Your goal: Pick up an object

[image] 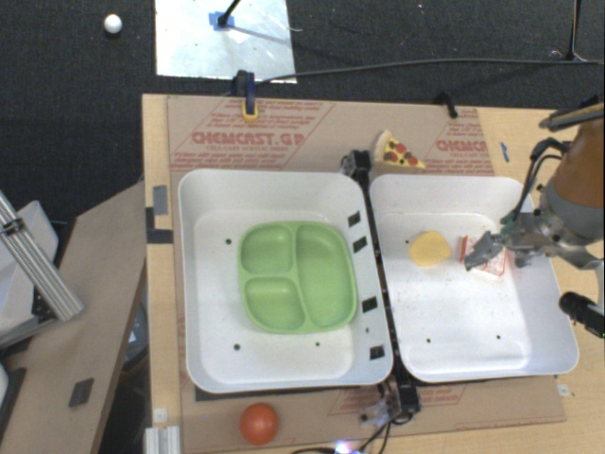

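two shallow white bins sit side by side on a cardboard-lined bench; the right bin point(473, 348) holds a yellow disc point(430, 248) and a red-and-white packet point(484, 256). gripper point(484, 251) sits over the packet, disc just to its left; whether anything is grasped cannot be told.

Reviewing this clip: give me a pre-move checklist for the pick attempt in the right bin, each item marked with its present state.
1. Gripper is over the right bin: ok.
2. Gripper is at the red-and-white packet: ok.
3. Packet seen between the fingers: cannot tell.
4. Yellow round piece lies apart from the gripper, to its left: ok.
5. Green divided plate sits in the left bin, out of the way: ok.
6. Pizza slice toy and orange ball lie outside both bins: ok.
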